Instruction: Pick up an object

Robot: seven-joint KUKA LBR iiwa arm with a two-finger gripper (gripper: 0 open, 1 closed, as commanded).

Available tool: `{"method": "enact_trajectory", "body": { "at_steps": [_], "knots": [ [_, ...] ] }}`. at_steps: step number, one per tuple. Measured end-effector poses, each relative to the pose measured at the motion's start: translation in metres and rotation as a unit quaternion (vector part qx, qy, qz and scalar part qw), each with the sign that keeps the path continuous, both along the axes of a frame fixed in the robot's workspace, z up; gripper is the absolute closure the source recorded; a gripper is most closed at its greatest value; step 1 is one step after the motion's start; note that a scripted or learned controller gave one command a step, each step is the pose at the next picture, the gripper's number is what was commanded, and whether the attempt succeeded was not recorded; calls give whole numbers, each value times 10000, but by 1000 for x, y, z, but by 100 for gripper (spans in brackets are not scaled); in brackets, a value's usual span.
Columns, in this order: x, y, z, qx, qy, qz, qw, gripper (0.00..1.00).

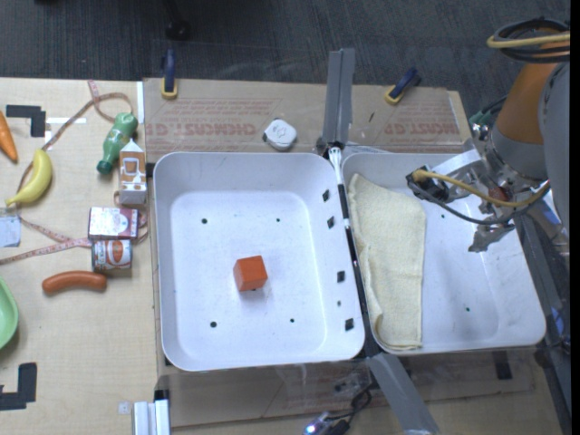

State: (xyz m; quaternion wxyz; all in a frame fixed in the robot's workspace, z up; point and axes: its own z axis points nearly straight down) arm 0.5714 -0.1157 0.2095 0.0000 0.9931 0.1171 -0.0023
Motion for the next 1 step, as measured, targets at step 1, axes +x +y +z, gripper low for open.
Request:
{"method": "enact_trajectory", "body": {
  "at_steps": [1],
  "knots": [
    [-5, 18, -118, 9, -9, 183, 9998, 0]
  ]
}}
